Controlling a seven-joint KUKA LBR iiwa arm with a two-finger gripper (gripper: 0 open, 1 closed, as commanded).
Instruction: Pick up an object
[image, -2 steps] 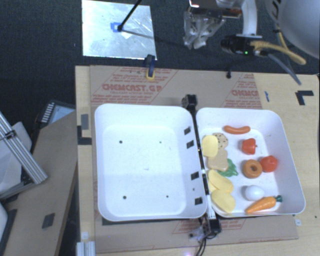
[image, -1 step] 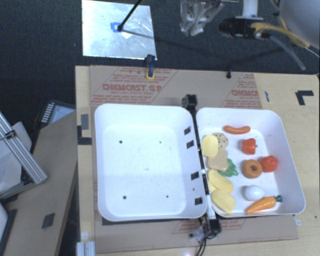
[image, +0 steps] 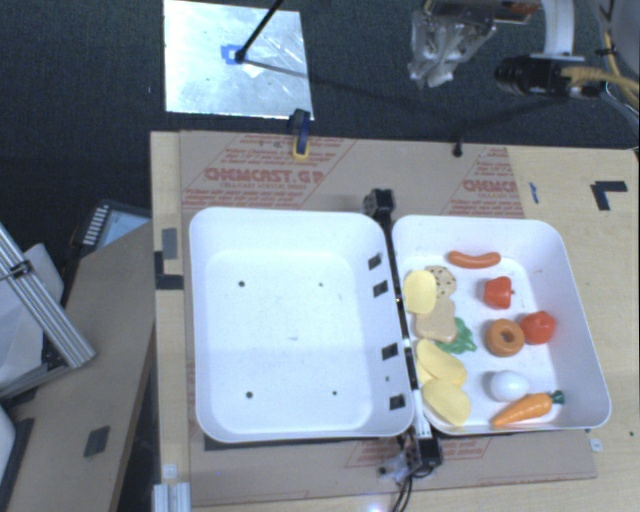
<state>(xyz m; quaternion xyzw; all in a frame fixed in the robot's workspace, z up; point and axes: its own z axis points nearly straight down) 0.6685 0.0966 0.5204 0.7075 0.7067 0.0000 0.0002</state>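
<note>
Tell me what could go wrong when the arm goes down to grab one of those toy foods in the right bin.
The yellow chips lie crowded along the right bin's left wall, so the gripper, now high above the bench, may strike the wall or nudge several pieces. The white egg is round and could roll from a pinch. The doughnut and tomato sit almost touching, so closing on one may push the other.

the hand (image: 440, 55) looks blurred, cut by the top edge.
</note>
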